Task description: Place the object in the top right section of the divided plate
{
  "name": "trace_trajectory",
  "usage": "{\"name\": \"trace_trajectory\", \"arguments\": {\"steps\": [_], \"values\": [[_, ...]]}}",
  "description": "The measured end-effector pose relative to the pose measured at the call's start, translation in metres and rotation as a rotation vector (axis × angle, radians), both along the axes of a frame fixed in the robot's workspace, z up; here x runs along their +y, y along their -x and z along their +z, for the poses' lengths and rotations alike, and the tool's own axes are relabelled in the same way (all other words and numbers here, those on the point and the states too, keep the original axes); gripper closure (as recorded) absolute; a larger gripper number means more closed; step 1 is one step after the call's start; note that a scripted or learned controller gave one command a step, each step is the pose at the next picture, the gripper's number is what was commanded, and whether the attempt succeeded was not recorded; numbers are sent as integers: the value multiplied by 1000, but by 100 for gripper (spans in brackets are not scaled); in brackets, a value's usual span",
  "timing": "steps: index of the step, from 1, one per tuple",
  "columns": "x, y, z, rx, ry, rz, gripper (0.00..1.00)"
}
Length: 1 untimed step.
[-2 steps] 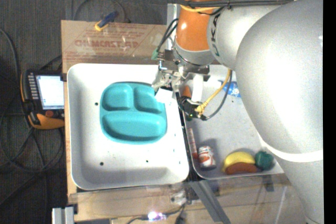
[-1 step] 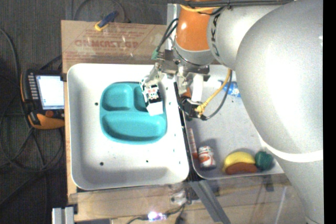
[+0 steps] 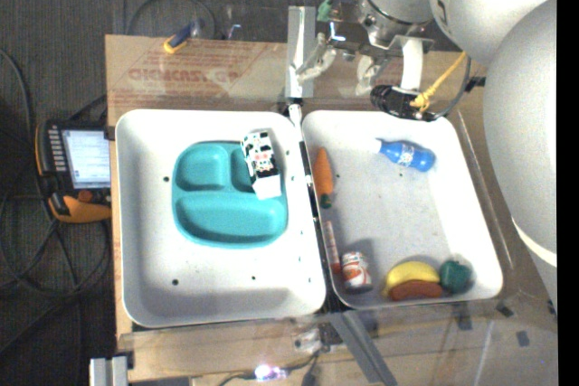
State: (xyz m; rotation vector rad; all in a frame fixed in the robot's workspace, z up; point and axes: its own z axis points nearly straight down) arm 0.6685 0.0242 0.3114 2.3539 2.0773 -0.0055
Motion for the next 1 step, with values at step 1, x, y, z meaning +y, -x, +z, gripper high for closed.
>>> {"name": "trace_trajectory", "arguments": {"steps": [1], "values": [[-19,0,-8,2,-2,-76,0]]}}
